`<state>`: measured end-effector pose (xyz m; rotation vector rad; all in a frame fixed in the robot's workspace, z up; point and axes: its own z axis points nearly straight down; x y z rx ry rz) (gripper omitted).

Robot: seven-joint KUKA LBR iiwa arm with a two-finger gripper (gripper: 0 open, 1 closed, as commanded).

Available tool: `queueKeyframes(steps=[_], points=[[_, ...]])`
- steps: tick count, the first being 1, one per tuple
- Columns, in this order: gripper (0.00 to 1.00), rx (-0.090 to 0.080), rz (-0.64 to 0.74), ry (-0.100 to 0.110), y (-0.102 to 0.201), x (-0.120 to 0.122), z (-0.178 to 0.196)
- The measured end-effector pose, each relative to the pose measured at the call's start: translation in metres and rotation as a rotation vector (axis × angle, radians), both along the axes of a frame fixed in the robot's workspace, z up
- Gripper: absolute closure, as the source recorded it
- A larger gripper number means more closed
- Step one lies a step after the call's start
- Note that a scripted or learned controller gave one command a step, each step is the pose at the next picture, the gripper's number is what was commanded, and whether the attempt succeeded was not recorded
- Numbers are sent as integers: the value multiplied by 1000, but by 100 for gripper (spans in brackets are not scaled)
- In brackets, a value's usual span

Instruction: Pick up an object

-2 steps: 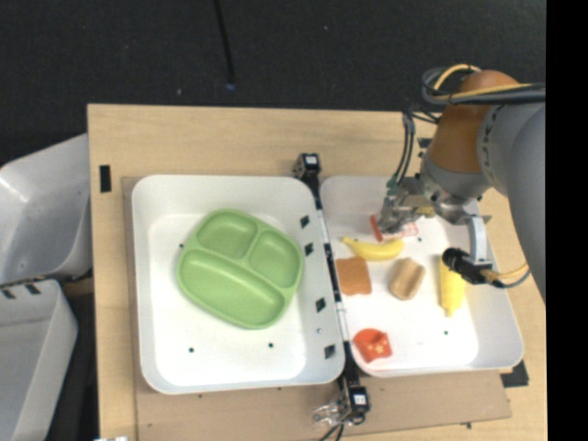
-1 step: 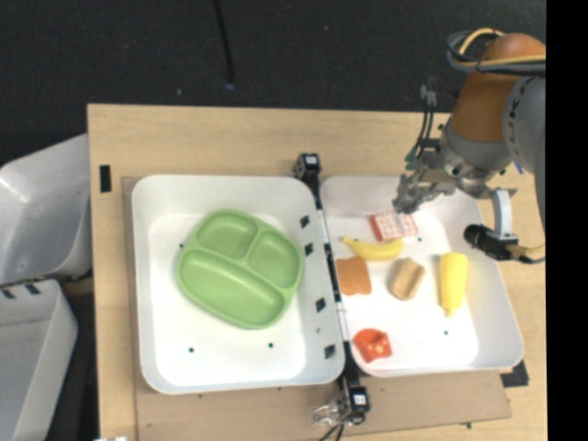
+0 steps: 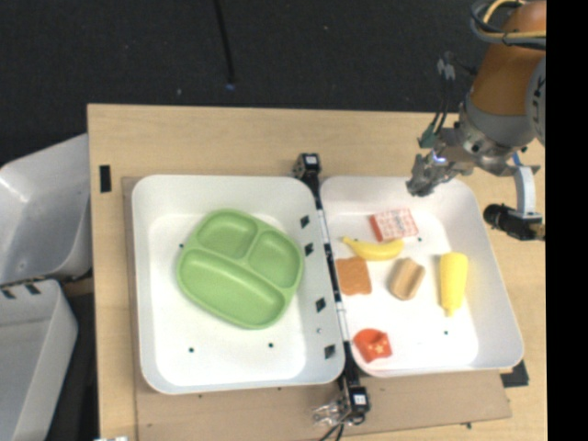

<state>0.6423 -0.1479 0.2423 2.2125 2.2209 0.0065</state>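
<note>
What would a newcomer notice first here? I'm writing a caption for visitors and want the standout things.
The big green plate with three compartments dominates the left bin. The right bin holds a cluster of small toy foods: a banana, a corn cob, a red piece nearest the front edge, and a pink card. The gripper hangs over that bin's back rim, above the card.

A pale wooden tabletop stands against a dark, speckled floor; a thin dark cable runs across that floor toward the tabletop's far edge; at the left, light grey plastic containers sit beside the tabletop; the light is even and soft, with faint shadows.
</note>
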Motion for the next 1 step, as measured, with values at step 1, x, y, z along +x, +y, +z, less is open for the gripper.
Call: queueKeyframes(steps=[1], points=[[100, -1, -1, 8, -2, 0, -14]])
